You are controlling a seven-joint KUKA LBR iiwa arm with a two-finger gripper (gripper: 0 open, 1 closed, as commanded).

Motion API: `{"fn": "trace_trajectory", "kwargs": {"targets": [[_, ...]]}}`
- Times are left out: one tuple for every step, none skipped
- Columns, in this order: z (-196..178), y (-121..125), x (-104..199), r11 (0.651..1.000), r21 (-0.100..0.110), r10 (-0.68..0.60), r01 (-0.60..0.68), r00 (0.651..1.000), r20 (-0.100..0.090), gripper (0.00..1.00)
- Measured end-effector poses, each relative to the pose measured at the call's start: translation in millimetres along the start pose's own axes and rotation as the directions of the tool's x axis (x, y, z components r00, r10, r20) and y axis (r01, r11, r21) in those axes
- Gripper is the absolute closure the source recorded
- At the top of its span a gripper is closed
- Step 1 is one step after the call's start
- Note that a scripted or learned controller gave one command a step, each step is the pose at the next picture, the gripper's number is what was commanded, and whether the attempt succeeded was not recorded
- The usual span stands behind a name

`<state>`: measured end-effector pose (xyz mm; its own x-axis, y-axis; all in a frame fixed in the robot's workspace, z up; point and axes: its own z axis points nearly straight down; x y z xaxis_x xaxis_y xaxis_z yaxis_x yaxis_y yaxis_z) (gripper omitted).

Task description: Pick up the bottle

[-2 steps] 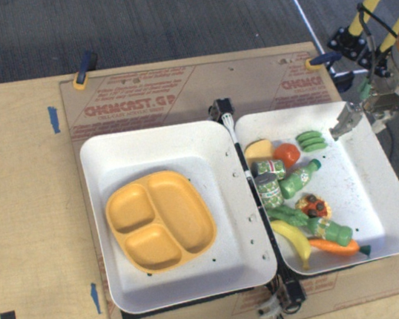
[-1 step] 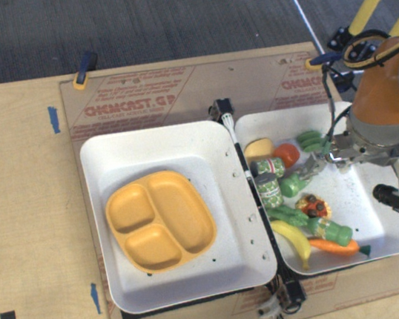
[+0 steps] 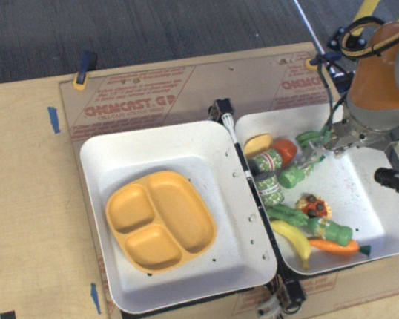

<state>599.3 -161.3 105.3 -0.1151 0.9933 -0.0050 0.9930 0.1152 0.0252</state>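
Several toys lie in the right bin point(image 3: 391, 233). A small bottle point(image 3: 265, 162) with a green label lies on its side near the bin's left wall, a red piece point(image 3: 285, 150) at its end. A second labelled bottle point(image 3: 268, 189) lies just below it. A green bottle point(image 3: 333, 232) rests lower down, by the carrot point(image 3: 335, 247). My gripper point(image 3: 317, 150) reaches in from the right and is low over the upper middle of the bin, right beside a green toy point(image 3: 292, 175) and a leafy green piece point(image 3: 308, 137). Nothing is visibly lifted.
The left bin point(image 3: 110, 162) holds a yellow divided plate point(image 3: 161, 218). A banana point(image 3: 293, 238), a green pod point(image 3: 289, 215) and a small dark-and-orange toy point(image 3: 313, 207) crowd the right bin's lower left. The grey arm with its orange band point(image 3: 377, 85) and cables hang over the right bin's right side.
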Motion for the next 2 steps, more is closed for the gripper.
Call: {"fn": "trace_trajectory", "kwargs": {"targets": [[-12.2,1.5,1.3,1.000,0.000,-0.002,0.002,1.000,-0.004,1.00],[14.3,-78.1,71.6,0.998,0.016,0.060,-0.060,0.998,-0.001,1.00]]}}
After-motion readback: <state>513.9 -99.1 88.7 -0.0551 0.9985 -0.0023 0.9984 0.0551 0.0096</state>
